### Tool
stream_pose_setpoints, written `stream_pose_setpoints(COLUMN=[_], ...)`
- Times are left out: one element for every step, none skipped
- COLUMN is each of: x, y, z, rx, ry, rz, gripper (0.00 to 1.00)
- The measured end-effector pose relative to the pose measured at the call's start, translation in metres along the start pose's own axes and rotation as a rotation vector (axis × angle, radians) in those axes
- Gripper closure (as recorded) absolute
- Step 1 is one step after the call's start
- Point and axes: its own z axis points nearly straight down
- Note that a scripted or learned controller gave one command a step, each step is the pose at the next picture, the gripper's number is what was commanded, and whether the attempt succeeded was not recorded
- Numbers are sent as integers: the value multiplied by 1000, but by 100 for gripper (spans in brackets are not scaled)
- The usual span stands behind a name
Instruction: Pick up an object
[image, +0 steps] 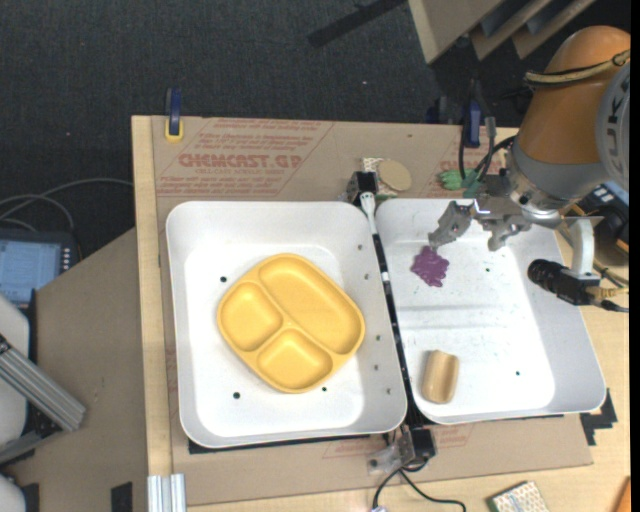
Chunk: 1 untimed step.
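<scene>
Far off to the left of my pincer (466, 240) lies the left white bin (180, 300) on the cardboard-covered tabletop (250, 150). A yellow plate (290, 322) with three compartments lies flat in the middle of that bin, well apart from me and nearer the camera than I am.

The two bins meet along a seam left of my pincer. Beyond that seam, on the tabletop past the bins' far edge, sits a small round tan disc (397, 177), to my left and a little further back.

I hang over the far part of the right white bin (540, 340). My pincer is spread wide, its two fingers standing clearly apart with nothing between them. Just below my left finger (445, 228), toward the camera, a small purple lump (430, 266) lies on the bin floor; it is close to that fingertip, but I cannot tell whether they touch. Well apart from me, at the near edge of the same bin and slightly left of my pincer, a tan cylinder (440, 376) lies on its side.
</scene>
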Motion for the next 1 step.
stream_pose_setpoints(x=[-57], y=[-40], z=[54], rx=[-9], ry=[-5], rz=[6], gripper=[0])
